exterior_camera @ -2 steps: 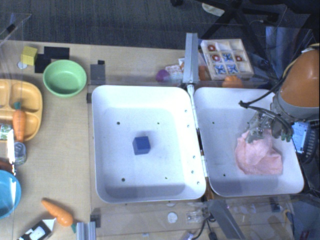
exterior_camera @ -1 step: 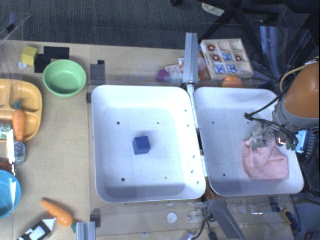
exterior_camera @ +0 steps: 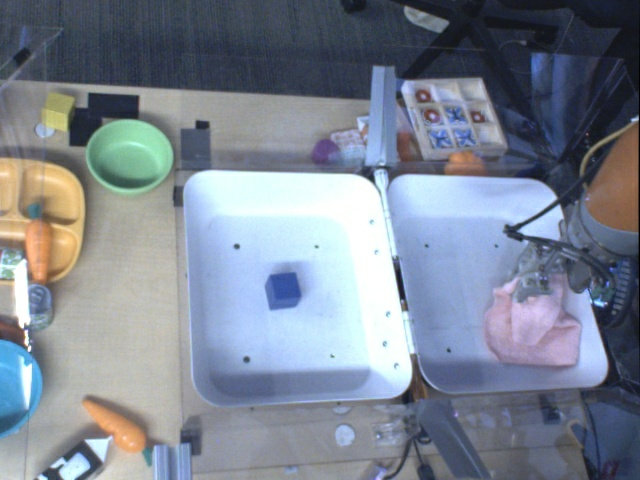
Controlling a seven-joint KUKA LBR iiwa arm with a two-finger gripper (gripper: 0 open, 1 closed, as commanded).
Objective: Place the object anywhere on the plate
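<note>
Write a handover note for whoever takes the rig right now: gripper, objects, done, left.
Gripper: low in the right bin, at the top edge of the pink cloth; finger state unreadable, no grasp confirmed.
Blue cube: sits alone in the left bin.
Done: nothing visibly placed.
Left: secure an object and put it on the plate; I can't pick out a plate in either bin, so confirm the target first.

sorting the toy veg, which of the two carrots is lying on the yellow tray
The upright carrot at the left edge lies on the yellow tray. The other carrot lies slanted on the bare bench near the bottom edge.
</note>
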